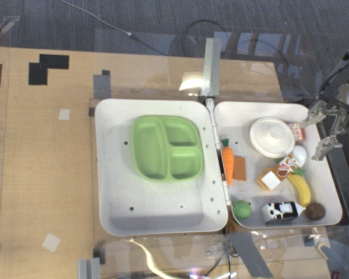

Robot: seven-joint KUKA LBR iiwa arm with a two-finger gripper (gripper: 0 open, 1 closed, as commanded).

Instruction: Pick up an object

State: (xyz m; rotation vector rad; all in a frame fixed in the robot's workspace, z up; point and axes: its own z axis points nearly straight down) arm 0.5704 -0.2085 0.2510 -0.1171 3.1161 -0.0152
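Several toys (282, 170) lie just left of the open hand (324, 131).

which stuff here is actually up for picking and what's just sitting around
Up for picking, all in the right bin:
carrot
banana
green ball
white bowl
cow toy
gripper, at that bin's right rim

Just sitting around:
green divided plate in the left bin
cables

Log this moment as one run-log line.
gripper: open, over right bin's right edge | held: nothing | green tray: left bin | banana: right bin
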